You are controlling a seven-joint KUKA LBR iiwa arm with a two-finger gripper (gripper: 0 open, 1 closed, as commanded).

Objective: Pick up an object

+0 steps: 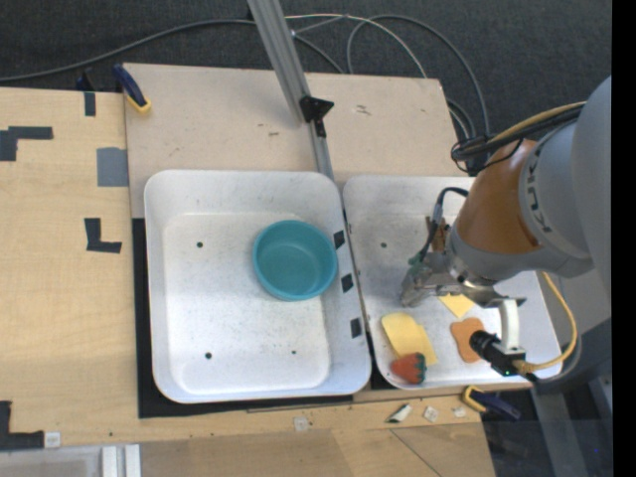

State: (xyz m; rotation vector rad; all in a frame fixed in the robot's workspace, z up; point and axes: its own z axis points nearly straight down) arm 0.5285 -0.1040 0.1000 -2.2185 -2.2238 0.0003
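From my remote seat: a pale wooden bench [60,266] on dark carpet carries two white bins. The left bin [179,366] holds one teal bowl [294,258]. The right bin [383,207] holds one yellow block [405,334], one red strawberry-like piece [407,369], one orange piece [466,338] and perhaps a yellow scrap beneath the arm. The gripper [419,284] hangs just above the yellow block, apparently spread, pinching nothing.

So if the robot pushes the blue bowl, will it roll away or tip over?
Probably neither. The blue bowl sits upright, mouth up, on the flat floor of the left bin, so it would likely slide. It looks like smooth plastic, so probably light and a bit slippery for the pincer.
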